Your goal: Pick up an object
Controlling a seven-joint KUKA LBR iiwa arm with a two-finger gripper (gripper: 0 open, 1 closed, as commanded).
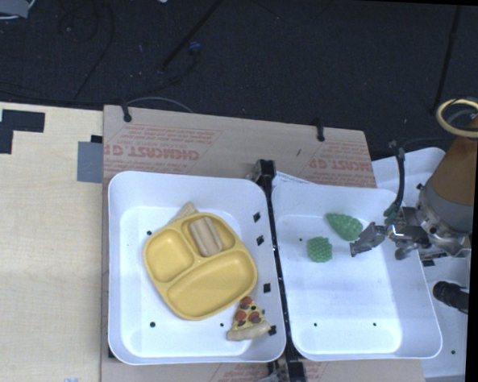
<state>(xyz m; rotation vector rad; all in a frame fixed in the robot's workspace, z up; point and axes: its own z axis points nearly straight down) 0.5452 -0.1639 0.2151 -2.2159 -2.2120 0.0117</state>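
Left bin [124, 219]: yellow tray [187, 281], hot dog [206, 236], pizza slice [248, 320].
Right bin [351, 330]: two green pieces [319, 249], untouched.
End effector [381, 239]: fingers apart, empty, beside them.
Progress: nothing lifted; grasp remains.

claw [384, 239] hangs over the right bin [351, 330], near two green pieces [319, 249]; yellow tray [198, 264] in the left bin.
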